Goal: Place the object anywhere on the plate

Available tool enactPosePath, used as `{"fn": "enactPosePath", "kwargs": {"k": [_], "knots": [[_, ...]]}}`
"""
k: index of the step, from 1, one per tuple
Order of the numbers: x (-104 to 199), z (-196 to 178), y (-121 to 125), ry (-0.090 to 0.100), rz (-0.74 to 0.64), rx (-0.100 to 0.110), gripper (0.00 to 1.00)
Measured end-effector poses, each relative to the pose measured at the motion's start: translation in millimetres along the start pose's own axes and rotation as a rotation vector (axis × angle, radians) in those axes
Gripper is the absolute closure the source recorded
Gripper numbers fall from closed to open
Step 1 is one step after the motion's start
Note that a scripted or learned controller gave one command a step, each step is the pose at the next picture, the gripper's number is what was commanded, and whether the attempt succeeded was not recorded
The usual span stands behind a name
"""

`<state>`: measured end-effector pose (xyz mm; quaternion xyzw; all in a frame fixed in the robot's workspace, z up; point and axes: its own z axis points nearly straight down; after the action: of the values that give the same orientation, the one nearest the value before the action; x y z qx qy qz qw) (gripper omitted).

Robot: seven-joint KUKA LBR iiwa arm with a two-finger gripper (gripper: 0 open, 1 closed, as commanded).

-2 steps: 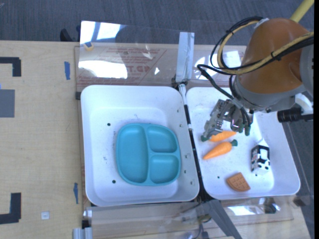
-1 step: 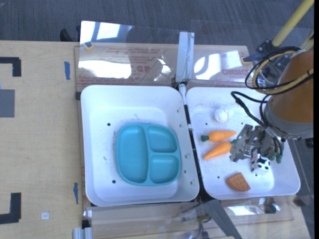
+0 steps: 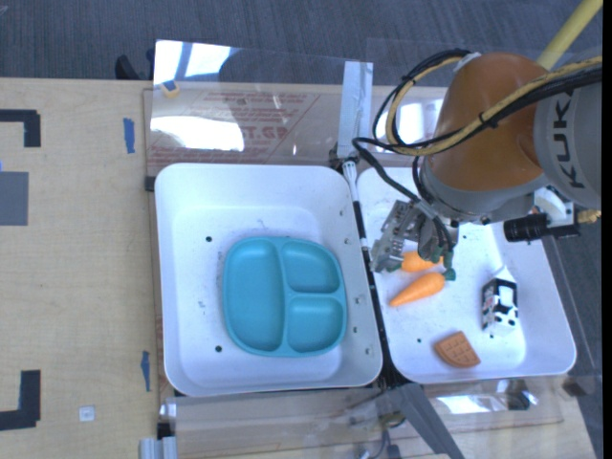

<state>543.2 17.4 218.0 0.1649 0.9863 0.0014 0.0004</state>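
Gripper (image 3: pixel 413 252) is low over the right bin (image 3: pixel 540 347), in its far-left part, near the wall shared with the left bin (image 3: pixel 182 218). Cannot tell if it is wide or narrow, since the wrist hardware covers it from above. Cannot confirm anything is held.

A small orange piece (image 3: pixel 418 263) sits right at the gripper's lower end. It is too small and too hidden to say whether it is gripped or just lying there, or whether it is a separate thing.

Toy carrot (image 3: pixel 417 290) is just below that, lying flat on the right bin floor. It is tilted, with the pointed end toward the left bin and the green top (image 3: pixel 448 274) toward the gripper. It is close to the small orange piece; contact is unclear.

Toy cow (image 3: pixel 499 305), black and white, is to the right of the carrot and apart from it, in the same bin. Orange grid-marked wedge (image 3: pixel 457 350) lies nearer the front edge of the right bin, between carrot and cow but lower, touching neither.

Blue divided plate (image 3: pixel 284 295) has three compartments and lies flat in the middle of the left bin. The carrot and the other toys are all in the right bin, so the carrot is well apart from the plate with the bin walls between.

Arm (image 3: pixel 488 132), its orange band showing, comes in from the upper right over the right bin's far side. Clear plastic sheet (image 3: pixel 249 113) lies behind the left bin. Wooden bench (image 3: pixel 67 256) spreads to the left, with blue tape bits (image 3: pixel 129 134) and black corner marks (image 3: pixel 27 127) on it.
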Motion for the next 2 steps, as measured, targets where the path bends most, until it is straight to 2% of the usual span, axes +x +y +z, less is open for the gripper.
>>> {"fn": "enactPosePath", "kwargs": {"k": [1, 2], "knots": [[-56.7, 34.5, -0.5, -0.002, -0.072, 0.002, 1.00], [-57.4, 33.3, 0.5, -0.004, -0.092, 0.002, 1.00]]}}
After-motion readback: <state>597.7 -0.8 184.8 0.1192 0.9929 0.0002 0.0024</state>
